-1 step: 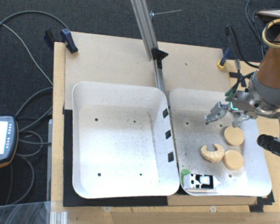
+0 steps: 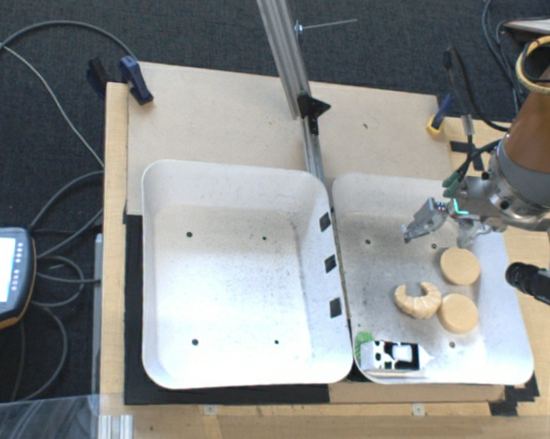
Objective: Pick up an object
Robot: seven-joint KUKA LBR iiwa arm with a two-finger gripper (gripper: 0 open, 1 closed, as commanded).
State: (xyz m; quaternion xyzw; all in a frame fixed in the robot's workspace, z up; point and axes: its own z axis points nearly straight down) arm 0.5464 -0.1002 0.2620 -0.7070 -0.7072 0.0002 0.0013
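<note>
End effector (image 2: 441, 223) spread, holding nothing

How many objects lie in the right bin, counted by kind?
Round tan discs: 2 (upper disc, lower disc)
Tan croissant-shaped piece: 1
Black-and-white box with a green end: 1
Total: 4

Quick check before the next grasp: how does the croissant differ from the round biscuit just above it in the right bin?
The croissant is curved, a lumpy crescent with its ends pointing down; the upper round biscuit is a flat, smooth disc. The croissant lies nearer the bin's middle and front; the biscuit sits further back, just below the gripper. Both are pale tan and rest on the right bin floor, apart from each other.
</note>
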